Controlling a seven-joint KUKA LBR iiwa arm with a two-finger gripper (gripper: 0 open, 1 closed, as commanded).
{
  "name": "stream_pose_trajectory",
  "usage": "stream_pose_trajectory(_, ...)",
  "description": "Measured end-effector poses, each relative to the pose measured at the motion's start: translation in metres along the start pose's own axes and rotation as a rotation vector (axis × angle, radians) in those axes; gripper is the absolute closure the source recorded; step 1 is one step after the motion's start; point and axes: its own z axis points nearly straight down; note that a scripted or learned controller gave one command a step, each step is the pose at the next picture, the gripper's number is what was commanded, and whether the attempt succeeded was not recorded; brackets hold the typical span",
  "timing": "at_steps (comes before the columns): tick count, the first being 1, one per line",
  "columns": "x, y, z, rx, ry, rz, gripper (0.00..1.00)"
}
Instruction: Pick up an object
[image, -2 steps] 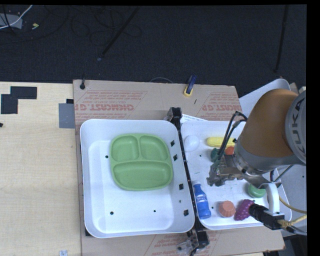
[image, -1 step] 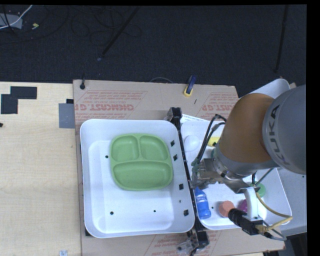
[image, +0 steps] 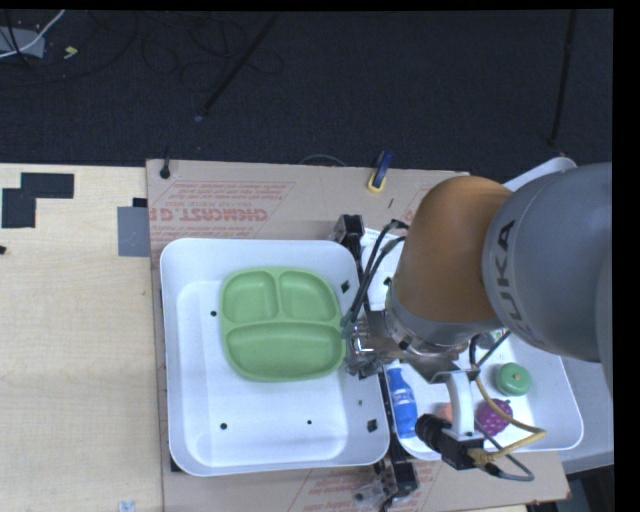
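Observation:
My gripper (image: 368, 352) hangs below the orange band of the arm, over the wall between the two bins. Its metal body sits just right of a green divided plate (image: 281, 323) that lies flat in the left bin (image: 200, 440). In the right bin (image: 560, 420), a blue and white bottle (image: 403, 400) lies just below the wrist. A green round piece (image: 514, 378), a purple object (image: 492, 414) and a small orange item (image: 444, 409) lie further right. The arm hides much of the right bin.
A black cabled part (image: 446, 445) with a yellow lead juts out at the right bin's front edge. Cables (image: 372, 258) run along the arm above the divider. Both bins stand on a brown board (image: 250, 200), with a blue-and-yellow clip (image: 379, 172) at its back edge.

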Motion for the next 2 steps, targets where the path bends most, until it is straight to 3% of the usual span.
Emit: stream_pose_trajectory(2,-0.0031,-0.0053,0.0015,0.002,-0.002,0.005,1.0)
